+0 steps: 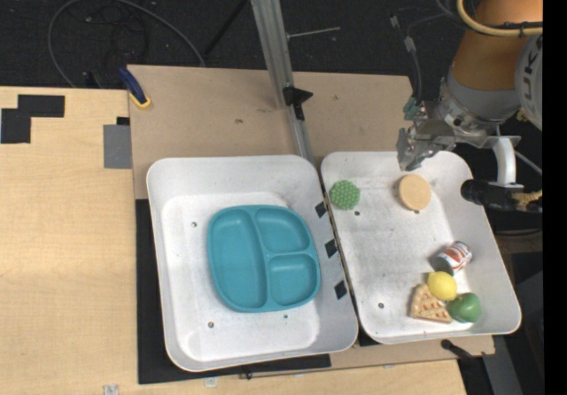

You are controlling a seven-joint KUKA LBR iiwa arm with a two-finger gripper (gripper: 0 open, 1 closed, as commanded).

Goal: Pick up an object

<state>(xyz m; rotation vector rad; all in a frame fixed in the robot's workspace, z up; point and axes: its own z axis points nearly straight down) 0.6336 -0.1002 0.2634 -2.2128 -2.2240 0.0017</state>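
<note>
My gripper [415,154] hangs over the far edge of the right bin [390,269], just above a round tan biscuit-like disc [414,193]. Nothing shows between its fingers. A green bumpy ball [345,196] lies at the bin's far left. Near the front right corner sit a red-and-white can [454,256], a yellow lemon [441,285], a green pepper-like piece [466,305] and a waffle wedge [429,305].
The left bin [177,207] holds a teal divided plate [263,257]. An upright aluminium post [275,48] stands behind the bins, with black clips along the seam between them. Cables lie on the dark floor behind the bench.
</note>
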